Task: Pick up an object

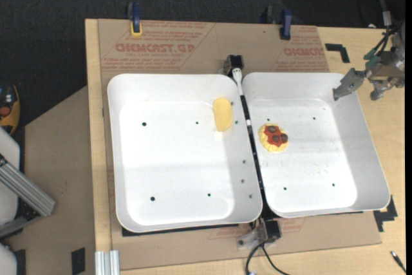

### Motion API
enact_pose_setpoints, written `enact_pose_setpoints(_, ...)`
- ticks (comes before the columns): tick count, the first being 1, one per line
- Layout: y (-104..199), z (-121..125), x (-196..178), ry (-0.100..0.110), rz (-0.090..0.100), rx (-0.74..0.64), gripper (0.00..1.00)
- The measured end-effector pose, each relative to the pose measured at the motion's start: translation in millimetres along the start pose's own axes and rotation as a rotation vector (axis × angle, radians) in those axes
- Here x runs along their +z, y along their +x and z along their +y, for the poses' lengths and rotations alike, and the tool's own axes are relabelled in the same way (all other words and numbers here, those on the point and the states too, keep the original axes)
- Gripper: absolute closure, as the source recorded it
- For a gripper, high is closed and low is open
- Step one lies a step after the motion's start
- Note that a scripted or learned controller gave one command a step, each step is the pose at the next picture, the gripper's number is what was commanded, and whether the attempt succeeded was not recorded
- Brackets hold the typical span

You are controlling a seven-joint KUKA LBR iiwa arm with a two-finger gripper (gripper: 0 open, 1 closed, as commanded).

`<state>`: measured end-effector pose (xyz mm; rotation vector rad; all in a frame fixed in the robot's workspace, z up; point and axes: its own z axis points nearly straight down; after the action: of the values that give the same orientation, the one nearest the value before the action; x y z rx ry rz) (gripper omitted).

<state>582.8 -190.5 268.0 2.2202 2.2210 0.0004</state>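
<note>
Looking down on the desk point(193, 42), we take the right-hand bin point(360, 158) as our landmark. Inside it, toward its left wall and a little above its middle, lies a small round toy pizza point(274, 138), yellow with red and dark toppings, flat on the white floor and apart from every wall. Just across that left wall, in the neighbouring left-hand bin point(161, 190), a pale yellow oblong piece point(223, 114) rests close to the divide; it may be a toy bread roll or a potato, though the view is too coarse for us to be sure.

The hand point(360, 80) hangs over the bin's upper right corner, near the rim, well apart from the pizza. We see one grey finger angled down to the left toward the bin's rim and darker parts behind it, with nothing between them; how far the fingers stand apart we cannot tell from this slant.

We judge the task to be at its approach step: no object is lifted, and both lie undisturbed. The pizza is the nearer candidate. The next move, as we read it, calls for carrying the hand leftward across the bin until it stands above the pizza, then lowering with the fingers spread wider than the disc. Being flat and thin, it gives little edge to pinch, so the fingers must reach nearly to the bin floor.
</note>
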Motion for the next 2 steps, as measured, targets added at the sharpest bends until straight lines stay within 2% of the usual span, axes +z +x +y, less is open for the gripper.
enact_pose_setpoints(1, -0.1, 0.7, -11.1, -0.004, -0.002, -0.001, 1.00)
enact_pose_setpoints(2, 57.0, -9.2, 32.3, 0.007, 0.004, -0.005, 1.00)
